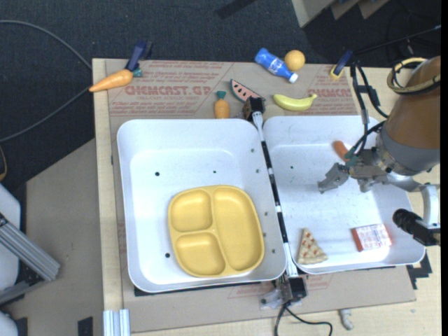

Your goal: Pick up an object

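My gripper [348, 182] hangs over the middle of the right bin [301, 145], reaching in from the right. Its two fingers [329, 183] are spread open and nothing sits between them. A small orange-red sausage piece [340, 149] lies just behind the gripper, partly covered by it. Near the bin's front edge rests a toy pizza slice [312, 247]. To the pizza's right, below the gripper, lies a red and white packet [370, 237].
The left bin [140, 152] holds a yellow divided plate [215, 229]. Behind the bins on the bench lie a carrot [112, 81], a small carrot [222, 108], a watermelon slice [242, 90], a banana [294, 101], a blue bottle [274, 64] and an orange ball [295, 59].
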Robot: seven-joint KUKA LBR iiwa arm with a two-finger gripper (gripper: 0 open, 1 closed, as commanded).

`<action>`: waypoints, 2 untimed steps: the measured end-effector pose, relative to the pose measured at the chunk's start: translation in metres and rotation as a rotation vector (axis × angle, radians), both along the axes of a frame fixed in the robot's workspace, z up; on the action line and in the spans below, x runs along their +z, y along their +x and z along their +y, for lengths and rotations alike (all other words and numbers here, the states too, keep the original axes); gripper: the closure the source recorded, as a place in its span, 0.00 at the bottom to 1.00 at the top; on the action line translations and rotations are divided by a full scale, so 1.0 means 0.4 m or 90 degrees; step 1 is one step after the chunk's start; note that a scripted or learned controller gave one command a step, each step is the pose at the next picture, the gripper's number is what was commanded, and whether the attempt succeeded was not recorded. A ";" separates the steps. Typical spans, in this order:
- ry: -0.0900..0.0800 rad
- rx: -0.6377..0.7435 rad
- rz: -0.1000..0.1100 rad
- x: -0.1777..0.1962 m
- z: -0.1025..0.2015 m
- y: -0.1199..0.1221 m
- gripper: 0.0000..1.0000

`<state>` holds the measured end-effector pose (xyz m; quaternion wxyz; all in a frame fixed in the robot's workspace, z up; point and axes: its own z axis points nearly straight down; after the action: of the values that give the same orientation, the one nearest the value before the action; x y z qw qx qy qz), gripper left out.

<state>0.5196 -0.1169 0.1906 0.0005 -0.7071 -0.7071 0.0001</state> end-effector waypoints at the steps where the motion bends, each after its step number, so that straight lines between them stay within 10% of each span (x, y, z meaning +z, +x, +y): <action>1: -0.002 -0.001 -0.001 -0.079 -0.173 0.137 0.00; 2: -0.001 0.001 -0.002 -0.053 -0.230 0.367 0.00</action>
<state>0.6662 -0.2088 0.1695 -0.0013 -0.7064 -0.7078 -0.0002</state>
